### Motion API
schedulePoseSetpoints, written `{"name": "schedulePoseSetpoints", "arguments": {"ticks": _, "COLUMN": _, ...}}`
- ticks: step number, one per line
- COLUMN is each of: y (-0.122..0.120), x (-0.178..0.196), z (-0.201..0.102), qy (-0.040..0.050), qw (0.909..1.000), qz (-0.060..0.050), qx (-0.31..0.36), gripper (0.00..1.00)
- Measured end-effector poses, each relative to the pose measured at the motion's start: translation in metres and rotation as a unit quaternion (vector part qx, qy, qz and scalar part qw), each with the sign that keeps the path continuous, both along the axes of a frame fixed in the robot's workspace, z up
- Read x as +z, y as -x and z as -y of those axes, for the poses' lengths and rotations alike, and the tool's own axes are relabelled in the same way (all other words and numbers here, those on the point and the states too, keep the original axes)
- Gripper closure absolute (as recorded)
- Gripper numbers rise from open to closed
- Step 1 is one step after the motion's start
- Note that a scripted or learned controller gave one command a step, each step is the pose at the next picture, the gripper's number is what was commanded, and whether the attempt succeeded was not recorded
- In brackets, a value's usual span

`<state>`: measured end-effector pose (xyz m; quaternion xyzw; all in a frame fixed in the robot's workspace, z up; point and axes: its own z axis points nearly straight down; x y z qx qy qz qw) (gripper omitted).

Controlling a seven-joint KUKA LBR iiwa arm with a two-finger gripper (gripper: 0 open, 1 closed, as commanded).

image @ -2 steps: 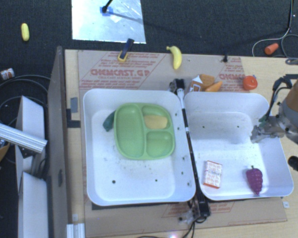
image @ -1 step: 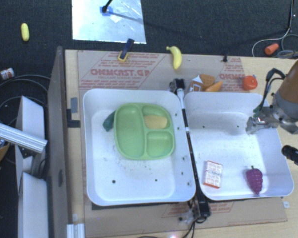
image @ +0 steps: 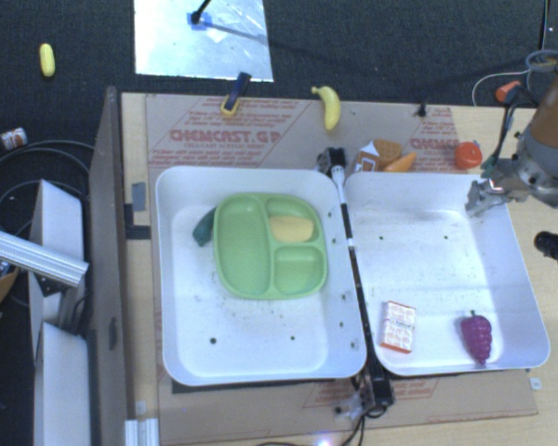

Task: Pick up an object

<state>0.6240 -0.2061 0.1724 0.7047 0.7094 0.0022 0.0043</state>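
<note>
End effector (image: 484, 193): poised over right bin's (image: 446, 221) far right corner, grip state impossible to tell. Nearest targets: purple grapes (image: 476, 335), small carton (image: 398, 326); advise descending squarely over one, clear of the wall.

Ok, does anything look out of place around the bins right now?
Yes. A yellow banana lies on the cardboard behind the bins, and another small yellow piece sits on the dark floor, far left. Both are outside the bins.

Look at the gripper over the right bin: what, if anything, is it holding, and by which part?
Nothing is seen held. The gripper hangs at the right bin's far right edge, apart from the purple grapes and small box.
</note>
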Motion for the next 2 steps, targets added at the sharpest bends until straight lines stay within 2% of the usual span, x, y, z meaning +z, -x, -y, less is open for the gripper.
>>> {"name": "schedulePoseSetpoints", "arguments": {"ticks": 1, "y": -0.046, "x": -0.043, "z": -0.001, "qy": -0.0006, "qw": 1.0000, "qz": -0.002, "qx": 0.000, "gripper": 1.00}}
{"name": "schedulePoseSetpoints", "arguments": {"ticks": 2, "y": -0.044, "x": -0.090, "z": 0.000, "qy": -0.0016, "qw": 1.0000, "qz": -0.005, "qx": -0.001, "gripper": 1.00}}
